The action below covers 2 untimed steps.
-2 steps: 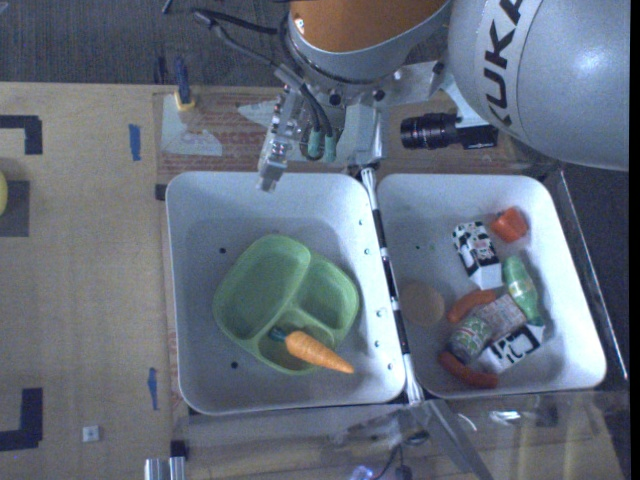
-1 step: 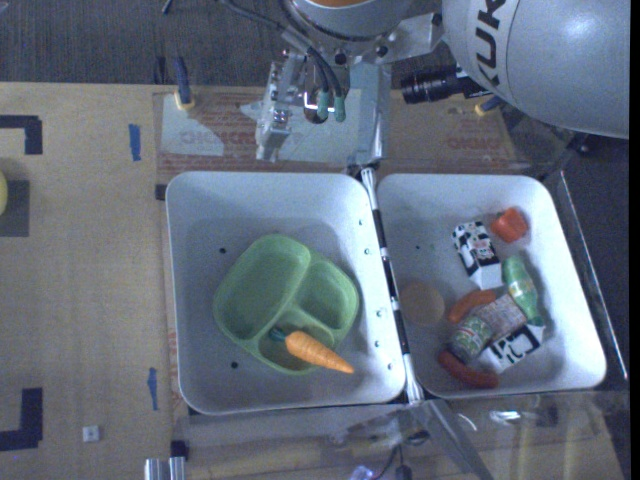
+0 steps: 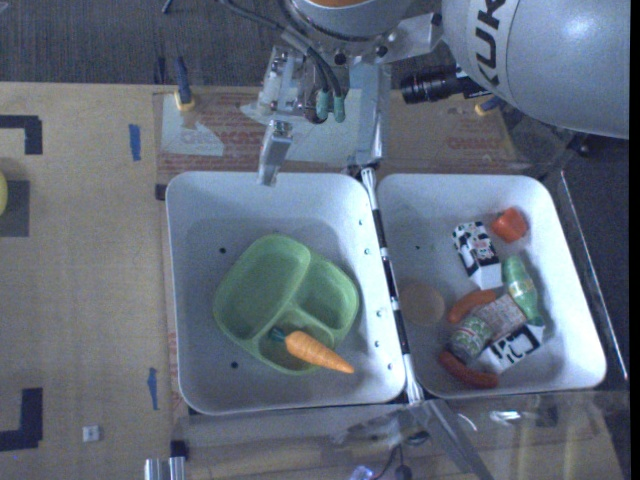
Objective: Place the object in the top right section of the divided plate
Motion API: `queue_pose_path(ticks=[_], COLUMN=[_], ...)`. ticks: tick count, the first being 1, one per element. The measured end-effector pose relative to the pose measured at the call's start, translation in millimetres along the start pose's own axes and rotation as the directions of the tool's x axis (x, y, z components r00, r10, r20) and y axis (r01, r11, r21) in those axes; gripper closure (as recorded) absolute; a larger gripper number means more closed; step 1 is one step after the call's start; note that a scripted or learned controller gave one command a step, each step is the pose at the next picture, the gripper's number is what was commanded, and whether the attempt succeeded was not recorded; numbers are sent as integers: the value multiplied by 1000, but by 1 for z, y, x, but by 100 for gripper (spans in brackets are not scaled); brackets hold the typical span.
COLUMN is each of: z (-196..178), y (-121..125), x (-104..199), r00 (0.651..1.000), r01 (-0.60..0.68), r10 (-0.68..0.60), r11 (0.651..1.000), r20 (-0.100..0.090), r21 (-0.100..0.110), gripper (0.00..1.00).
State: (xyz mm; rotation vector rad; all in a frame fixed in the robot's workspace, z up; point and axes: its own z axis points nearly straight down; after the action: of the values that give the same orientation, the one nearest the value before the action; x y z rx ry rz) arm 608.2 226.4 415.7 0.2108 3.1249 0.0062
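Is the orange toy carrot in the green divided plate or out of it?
In: the orange toy carrot lies across the green divided plate's lower rim.

There are 2 white bins, the left bin and the right bin, side by side on the bench.

The left bin holds 1 green divided plate with 3 sections, and 1 orange carrot lies on it.

The right bin holds a cluster of small things: 2 black-and-white cartons and, 1 orange block, 1 green bottle, 1 can with a printed label, 2 red sausages and, and 1 pale round piece whose kind cannot be told. That makes 9 items there.

1 robot arm reaches over the bins, bearing 1 gripper.
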Motion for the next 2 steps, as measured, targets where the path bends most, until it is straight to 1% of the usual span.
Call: queue_pose_path(ticks=[1, 2], z=[102, 198], y=[-7, -13], x=[49, 86], r00=[927, 645], r01=[-375, -764], r10=[375, 764], r11=[927, 645], r20=[-5, -3], r21=[6, 12], gripper=[0, 0])
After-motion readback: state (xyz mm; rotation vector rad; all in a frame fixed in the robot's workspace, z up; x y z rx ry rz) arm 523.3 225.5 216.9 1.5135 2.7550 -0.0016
